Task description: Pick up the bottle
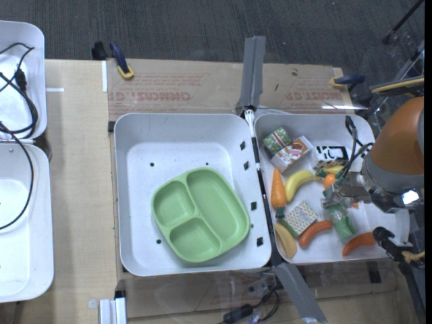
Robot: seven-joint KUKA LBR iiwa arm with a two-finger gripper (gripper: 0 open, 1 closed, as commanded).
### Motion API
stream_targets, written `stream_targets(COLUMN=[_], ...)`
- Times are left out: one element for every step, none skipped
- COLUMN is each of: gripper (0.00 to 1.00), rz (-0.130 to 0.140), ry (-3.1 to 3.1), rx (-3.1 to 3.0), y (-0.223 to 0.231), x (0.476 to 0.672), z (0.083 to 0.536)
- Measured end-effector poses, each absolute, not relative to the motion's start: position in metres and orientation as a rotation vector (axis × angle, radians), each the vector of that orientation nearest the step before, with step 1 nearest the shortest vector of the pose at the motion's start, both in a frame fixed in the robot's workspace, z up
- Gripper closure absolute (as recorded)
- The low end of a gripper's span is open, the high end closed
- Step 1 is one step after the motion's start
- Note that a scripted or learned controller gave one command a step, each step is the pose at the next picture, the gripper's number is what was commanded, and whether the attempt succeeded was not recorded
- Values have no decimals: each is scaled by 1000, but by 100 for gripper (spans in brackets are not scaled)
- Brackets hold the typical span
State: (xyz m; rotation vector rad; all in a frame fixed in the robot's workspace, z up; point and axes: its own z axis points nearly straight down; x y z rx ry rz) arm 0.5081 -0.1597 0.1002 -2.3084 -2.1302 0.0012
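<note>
Bottle point(342, 224): small, green, lying on its side, slightly tilted, in the right bin's near right part, between an orange sausage-shaped toy and an orange carrot-shaped toy.

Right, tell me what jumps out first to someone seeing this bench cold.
The light green divided plate lies alone in the left bin, tilted against the bin's edges. The right bin is crowded with toy food: a banana, a carrot, small cartons. The grey and orange arm reaches in from the right, its pincer low over a green bottle amid the clutter.
</note>
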Motion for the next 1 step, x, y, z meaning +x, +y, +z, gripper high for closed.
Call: stream_targets(gripper=[100], rz=[4], ry=[-1930], rx=[-2478], y=[-62], x=[544], z=[229])
